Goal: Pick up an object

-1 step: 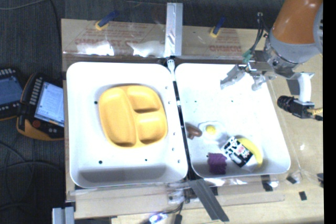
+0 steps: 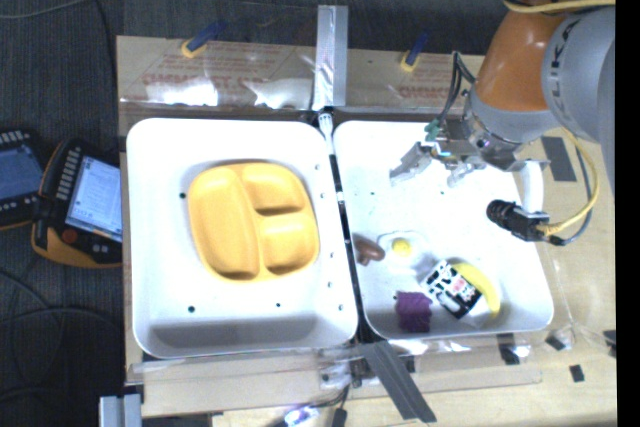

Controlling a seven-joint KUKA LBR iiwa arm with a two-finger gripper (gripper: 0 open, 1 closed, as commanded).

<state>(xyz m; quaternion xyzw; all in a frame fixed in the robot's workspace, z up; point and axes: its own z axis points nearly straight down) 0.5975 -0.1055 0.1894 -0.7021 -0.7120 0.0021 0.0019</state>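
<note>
Dark carpet around the table (image 2: 230, 55); two white bins on it. My hand (image 2: 432, 167) hovers over the right bin's (image 2: 520, 315) upper half, fingers apart, nothing between them. Candidates sit near the front edge, well apart from it: purple block (image 2: 412, 310), patterned pack on a banana (image 2: 460, 288), brown piece (image 2: 368, 251) (crowded, so I risk nudging neighbours or closing on air).

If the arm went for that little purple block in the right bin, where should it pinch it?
Probably across the purple block's two flat sides, coming straight down from above. It looks squat and boxy, sits apart from the black-and-white item beside it, and the gripper hangs open above the bin.
</note>
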